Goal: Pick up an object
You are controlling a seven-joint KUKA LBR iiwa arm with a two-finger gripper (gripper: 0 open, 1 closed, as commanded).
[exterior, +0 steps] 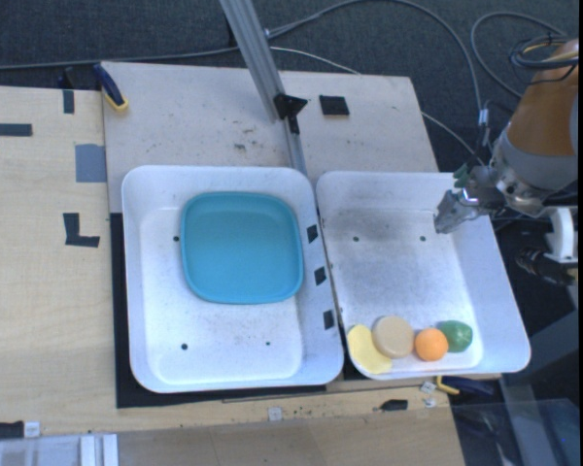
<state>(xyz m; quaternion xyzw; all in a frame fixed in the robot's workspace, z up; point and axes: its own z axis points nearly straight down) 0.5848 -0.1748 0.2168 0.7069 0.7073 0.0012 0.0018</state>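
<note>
Along the near edge of the right bin (398, 260) lie a yellow flat piece (365, 351), a tan round object (393, 336), an orange ball (430, 345) and a green object (456, 334), all close together. My gripper (448, 212) hangs over the bin's far right part, well away from these objects. Nothing shows between its fingers. In the left bin (155, 289) lies a turquoise square plate (241, 247).
A slanted metal bar (262, 56) runs from the top down to the gap between the bins. The arm with its orange band (544, 115) enters from the right. Cables trail on the dark floor behind the bench.
</note>
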